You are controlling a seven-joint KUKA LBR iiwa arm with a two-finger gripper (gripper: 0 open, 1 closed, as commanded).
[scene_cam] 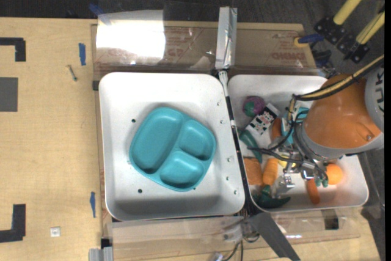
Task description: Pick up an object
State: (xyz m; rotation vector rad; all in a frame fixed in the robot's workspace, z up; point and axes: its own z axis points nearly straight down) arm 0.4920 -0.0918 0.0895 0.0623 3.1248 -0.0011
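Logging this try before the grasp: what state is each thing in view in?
Teal plate: upright, in the left bin.
Right bin: crowded with small items.
Orange item: lying beside the gripper.
Purple ball: resting near the bin's far wall.

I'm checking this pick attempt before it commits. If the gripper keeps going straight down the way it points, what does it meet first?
Probably the orange object lying in the right bin, directly under the gripper. A dark green item sits just beside it; depth is unclear, so either could be touched first.
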